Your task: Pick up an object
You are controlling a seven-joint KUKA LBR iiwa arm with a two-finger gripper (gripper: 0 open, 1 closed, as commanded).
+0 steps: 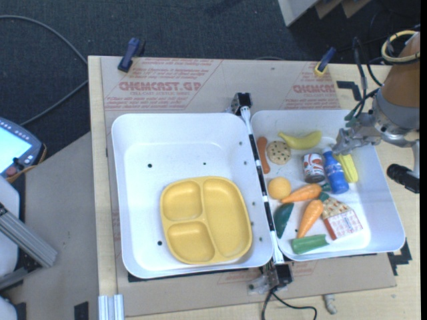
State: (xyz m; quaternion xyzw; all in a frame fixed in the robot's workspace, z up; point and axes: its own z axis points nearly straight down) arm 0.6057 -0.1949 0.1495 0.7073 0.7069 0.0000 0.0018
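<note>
The right bin (387,205) holds several toy foods. I see a banana (300,139), a cookie (279,153), a sausage (263,155), a small can (313,167), a blue bottle (335,173), a yellow stick-shaped piece (349,168), an orange (279,188), two carrots (303,193) (310,217), a dark green pepper (283,217), a green cucumber (309,243) and a red-and-white carton (344,223). My gripper (348,142) hangs over the bin's upper right part, just above the blue bottle and the yellow piece. Nothing shows in its grasp.
The left bin (133,145) contains a yellow divided plate (205,219). The grey arm with its orange band (400,85) comes in from the right edge. Blue clamps (129,54) (325,61) sit on the board's far edge. Black clips (241,101) join the bins.
</note>
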